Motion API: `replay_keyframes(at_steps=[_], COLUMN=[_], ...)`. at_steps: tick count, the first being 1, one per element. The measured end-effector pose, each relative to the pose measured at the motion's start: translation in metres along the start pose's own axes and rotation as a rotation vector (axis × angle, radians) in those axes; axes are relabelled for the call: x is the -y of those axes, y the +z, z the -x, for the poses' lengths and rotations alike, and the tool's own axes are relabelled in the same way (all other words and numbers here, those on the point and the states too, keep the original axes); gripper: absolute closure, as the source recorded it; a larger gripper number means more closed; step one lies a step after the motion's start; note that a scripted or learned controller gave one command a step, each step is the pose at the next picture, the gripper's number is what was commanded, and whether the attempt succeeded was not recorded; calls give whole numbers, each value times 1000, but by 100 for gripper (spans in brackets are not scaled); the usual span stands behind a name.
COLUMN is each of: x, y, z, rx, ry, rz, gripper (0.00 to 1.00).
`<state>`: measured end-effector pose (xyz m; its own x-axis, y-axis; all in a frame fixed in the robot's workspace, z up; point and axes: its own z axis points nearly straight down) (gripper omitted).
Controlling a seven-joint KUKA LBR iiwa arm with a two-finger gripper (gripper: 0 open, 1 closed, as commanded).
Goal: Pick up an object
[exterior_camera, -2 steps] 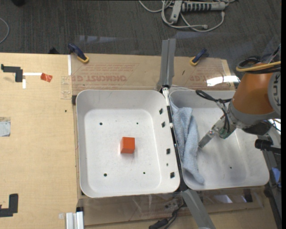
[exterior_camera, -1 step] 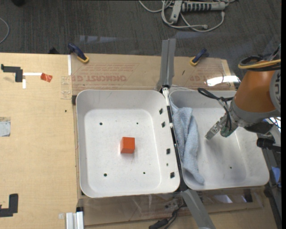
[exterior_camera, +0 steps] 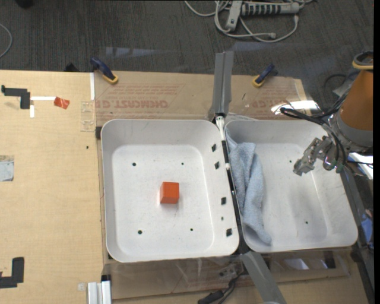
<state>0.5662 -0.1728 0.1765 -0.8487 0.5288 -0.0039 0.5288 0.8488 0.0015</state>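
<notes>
An orange block point(exterior_camera: 170, 193) sits near the centre of the left bin point(exterior_camera: 119, 237) while the pincer point(exterior_camera: 307, 161) hovers over the right bin point(exterior_camera: 297, 237) at three o'clock — well apart, holding nothing; its finger spread cannot be told. A blue cloth point(exterior_camera: 249, 190) slumps against the divider.

dark carpet floor point(exterior_camera: 119, 29), cables point(exterior_camera: 255, 18), plywood bench point(exterior_camera: 47, 178)

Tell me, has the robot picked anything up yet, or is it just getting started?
Nothing looks picked up. The orange block lies in the left bin, the blue cloth in the right bin. The gripper hangs over the right bin, apart from both. Grasping and lifting remain.
</notes>
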Motion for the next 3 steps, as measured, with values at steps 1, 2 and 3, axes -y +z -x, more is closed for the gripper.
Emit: replay_keyframes(at_steps=[1,2,3], x=[0,-18,-9], y=[-6,-9,-6], z=[43,91,106], rx=[1,3,3], ry=[-409,-665,-933], rz=[1,2,2], gripper=[100,100,100])
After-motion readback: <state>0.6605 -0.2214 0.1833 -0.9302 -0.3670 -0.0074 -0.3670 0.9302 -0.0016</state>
